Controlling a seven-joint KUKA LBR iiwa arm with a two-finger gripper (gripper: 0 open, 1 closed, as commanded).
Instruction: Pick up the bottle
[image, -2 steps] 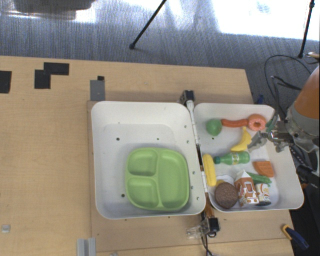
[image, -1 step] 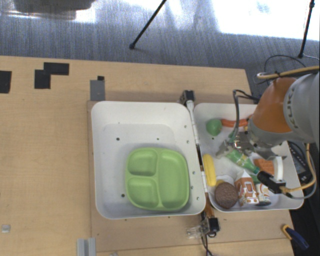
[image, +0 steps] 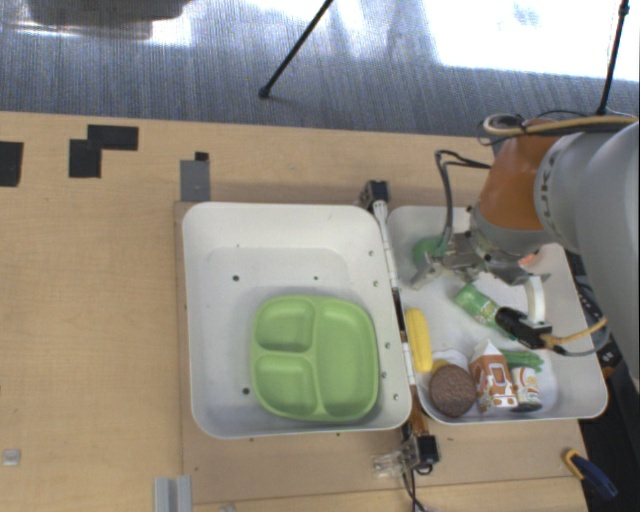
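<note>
Pale wooden bench (image: 90, 330) runs under two shallow white bins set side by side, with grey ribbed floor (image: 200, 70) beyond its far edge. I reach in from the right, and my gripper (image: 432, 266) hangs low over the far left part of the right bin (image: 585, 405), close beside a small green object (image: 432, 247) near that bin's inner wall. Whether my gripper is spread or pressed together I cannot tell from this angle, and I see nothing clearly pinched in it. The green bottle (image: 478, 302) lies on its side, tilted, in the middle of the right bin, just beside my gripper on its near-right side. Nearer the front edge sit a yellow corn cob (image: 418, 338), a brown round item (image: 452, 389) and an orange-and-white carton (image: 492, 383). The left bin (image: 200, 300) holds a green divided plate (image: 315, 357).
</note>
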